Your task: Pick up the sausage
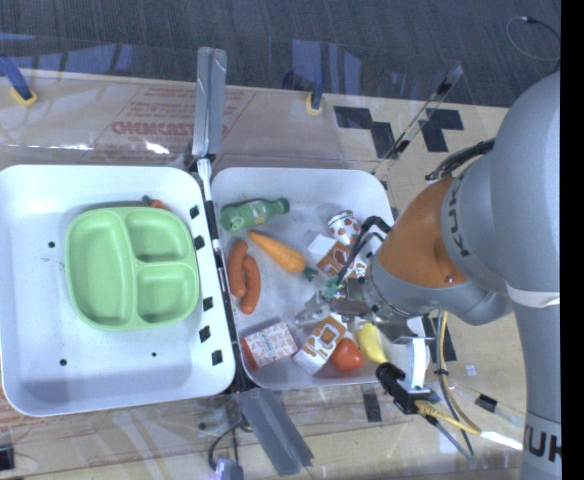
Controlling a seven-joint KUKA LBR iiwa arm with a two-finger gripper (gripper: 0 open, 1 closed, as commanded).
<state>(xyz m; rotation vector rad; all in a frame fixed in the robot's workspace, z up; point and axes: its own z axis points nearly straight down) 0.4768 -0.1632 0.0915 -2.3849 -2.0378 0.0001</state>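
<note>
The sausage (243, 275) is a reddish-brown pair of links lying upright along the left side of the right bin (272, 180). My gripper (327, 299) hangs low over the right half of that bin, well to the right of the sausage and apart from it, among small packets. Its metal fingertips are hard to make out against the clutter.
Around the gripper lie an orange carrot (277, 252), a green bottle (253, 212), a small carton (269, 344), a red tomato (348, 356), a yellow piece (370, 342) and several printed packets. The left bin (32, 368) holds a green divided plate (132, 266).
</note>
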